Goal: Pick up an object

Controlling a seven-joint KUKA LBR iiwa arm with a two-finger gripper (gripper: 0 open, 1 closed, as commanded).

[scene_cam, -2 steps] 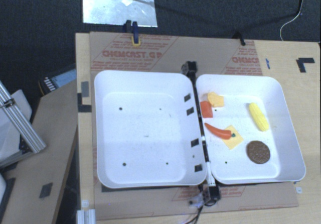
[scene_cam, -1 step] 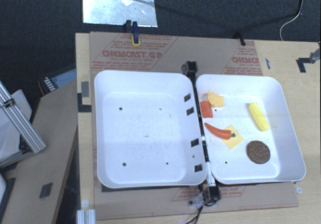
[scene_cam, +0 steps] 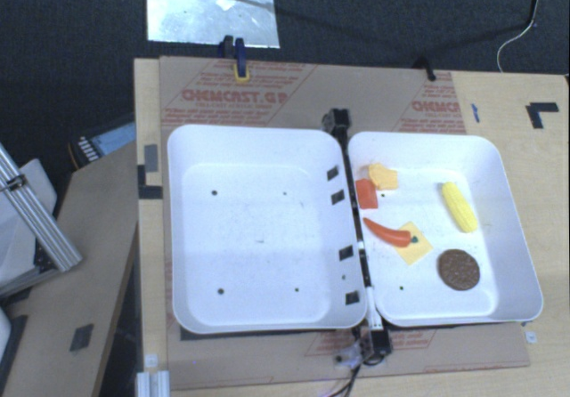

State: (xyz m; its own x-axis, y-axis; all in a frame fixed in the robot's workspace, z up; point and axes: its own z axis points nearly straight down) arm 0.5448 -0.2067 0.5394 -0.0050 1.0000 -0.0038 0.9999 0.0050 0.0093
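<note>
Corn cob [scene_cam: 458, 206] at 3 o'clock in right bin [scene_cam: 512, 208]: round, may roll away. Chili [scene_cam: 388, 231] overlaps cheese slice [scene_cam: 412, 246], risk of double grab. Jaws' state: can't tell.

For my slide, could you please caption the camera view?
Two white bins; the right one holds corn, a brown patty, a chili and cheese.

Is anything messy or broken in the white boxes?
Nothing looks broken or spilled. All the toy food sits in the right bin: a corn cob, a brown round patty, a red chili pepper lying partly on a yellow cheese slice, plus an orange piece and a yellow piece close together.
</note>
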